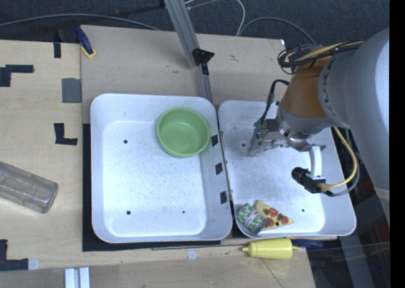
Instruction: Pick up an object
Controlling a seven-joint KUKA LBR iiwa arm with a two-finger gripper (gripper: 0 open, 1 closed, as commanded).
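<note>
Two white bins are sitting on the bench. The jaws (254, 147) are hovering over the right bin (329, 217); their spread cannot be told. A colourful packet (262, 216) is lying at its near-left corner, and a green bowl (183, 131) is resting in the left bin (114, 173).

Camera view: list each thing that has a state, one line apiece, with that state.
green bowl: upright, in the left bin, near its top right corner.
colourful packet: lying flat in the right bin, at its bottom left corner.
yellow bottle: on its side, on the bench below the right bin.
gripper: low over the right bin, holding nothing visible.
</note>
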